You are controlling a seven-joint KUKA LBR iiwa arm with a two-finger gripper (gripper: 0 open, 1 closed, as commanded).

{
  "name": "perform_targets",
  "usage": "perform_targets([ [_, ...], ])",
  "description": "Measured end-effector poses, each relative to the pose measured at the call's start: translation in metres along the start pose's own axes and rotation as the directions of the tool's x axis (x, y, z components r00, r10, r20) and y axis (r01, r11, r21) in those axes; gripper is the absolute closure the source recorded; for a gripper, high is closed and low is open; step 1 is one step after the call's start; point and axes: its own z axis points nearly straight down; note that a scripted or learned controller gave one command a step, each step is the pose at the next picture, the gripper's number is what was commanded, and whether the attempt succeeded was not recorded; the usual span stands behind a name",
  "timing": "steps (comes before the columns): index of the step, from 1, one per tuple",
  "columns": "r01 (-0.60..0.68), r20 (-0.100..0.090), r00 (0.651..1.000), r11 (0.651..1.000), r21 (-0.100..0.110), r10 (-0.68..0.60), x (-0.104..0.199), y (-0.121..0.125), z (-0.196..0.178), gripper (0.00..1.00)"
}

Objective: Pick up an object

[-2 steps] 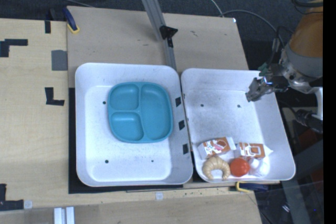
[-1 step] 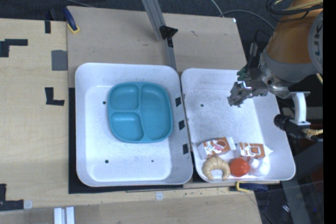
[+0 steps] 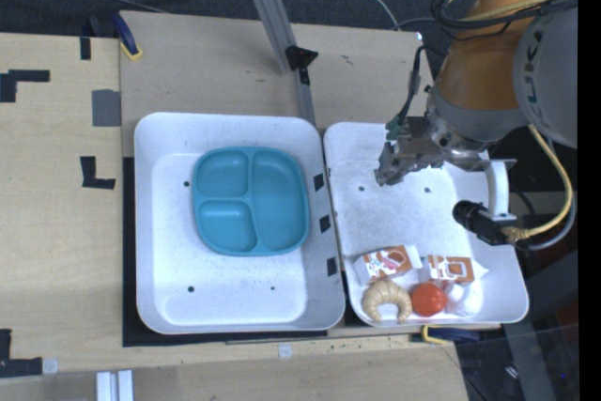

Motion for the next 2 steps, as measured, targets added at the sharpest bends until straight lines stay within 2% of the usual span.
perform_targets([
  [1,-0.001,0.0,1.0,1.0,0.003,0.001,0.053,-0.008,0.013,1.0],
  [2,0.001,0.0,1.0,1.0,0.001,-0.001,0.112,0.001,0.011,1.0],
])
